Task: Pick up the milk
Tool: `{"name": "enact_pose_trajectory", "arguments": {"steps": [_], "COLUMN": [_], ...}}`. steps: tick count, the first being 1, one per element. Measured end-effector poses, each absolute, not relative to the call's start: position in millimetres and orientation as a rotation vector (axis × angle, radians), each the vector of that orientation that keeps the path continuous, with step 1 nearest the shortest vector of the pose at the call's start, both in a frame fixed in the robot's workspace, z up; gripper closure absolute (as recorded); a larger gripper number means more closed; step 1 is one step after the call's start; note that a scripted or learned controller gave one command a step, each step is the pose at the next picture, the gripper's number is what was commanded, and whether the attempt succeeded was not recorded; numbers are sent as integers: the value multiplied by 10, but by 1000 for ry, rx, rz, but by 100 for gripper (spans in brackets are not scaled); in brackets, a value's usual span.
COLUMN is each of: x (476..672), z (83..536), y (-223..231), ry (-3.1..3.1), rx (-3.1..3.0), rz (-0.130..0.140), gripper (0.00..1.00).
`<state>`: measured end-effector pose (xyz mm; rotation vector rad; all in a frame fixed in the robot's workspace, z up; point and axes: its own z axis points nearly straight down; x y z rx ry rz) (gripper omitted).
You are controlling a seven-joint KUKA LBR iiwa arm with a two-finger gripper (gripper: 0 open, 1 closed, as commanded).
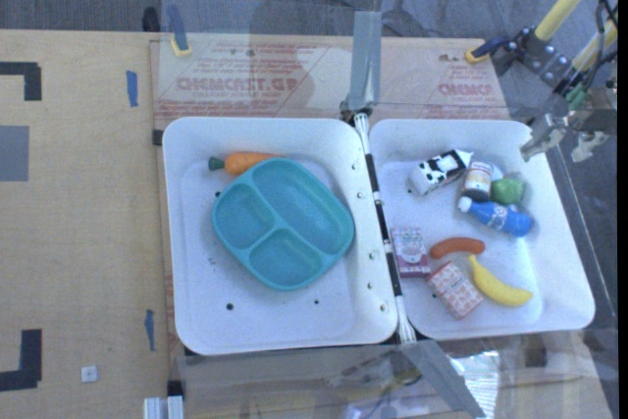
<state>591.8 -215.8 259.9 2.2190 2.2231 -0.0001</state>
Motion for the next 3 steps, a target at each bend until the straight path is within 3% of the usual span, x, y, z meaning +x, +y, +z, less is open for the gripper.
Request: {"name": "enact_pose_trajectory", "arguments": {"steps": [1,2,3], "x": [6008,6454,6318], "z": [2081,1226,1129], "y": [-1389,-1049,-1091], "ry": [2565,2456,2530], "rx": [1815,1909,1753], "rz": [1,26,42], "gripper": [0,0,0]}}
